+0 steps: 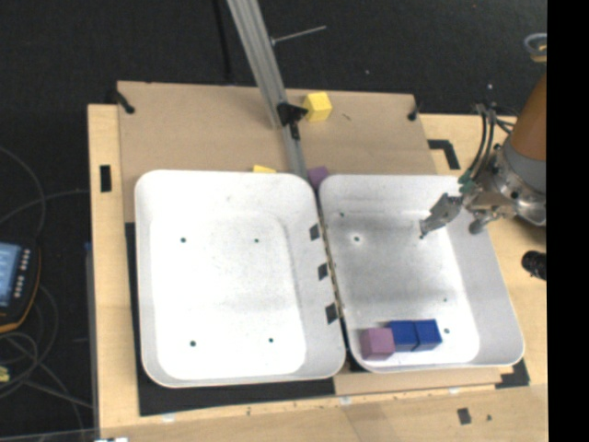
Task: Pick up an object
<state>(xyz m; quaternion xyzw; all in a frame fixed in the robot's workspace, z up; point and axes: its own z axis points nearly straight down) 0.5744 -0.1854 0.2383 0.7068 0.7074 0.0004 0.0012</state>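
Up at the right bin's (488,284) far right side, we see the gripper (453,212) hanging over the white floor, its fingers spread apart with nothing between them. One finger (437,217) slants down toward the bin's middle, the other (478,224) sits nearer the rim. Behind them the arm (529,145) leads off to the right. Well apart from the gripper, toward the near edge of that same bin, we find a blue block (413,333) touching a purple block (375,342) on its left side. Across the divider lies the left bin (221,274). Beyond the bins, far from the gripper, a yellow block (318,106) rests on the bench (184,127) beside a slanted metal rail (262,58).
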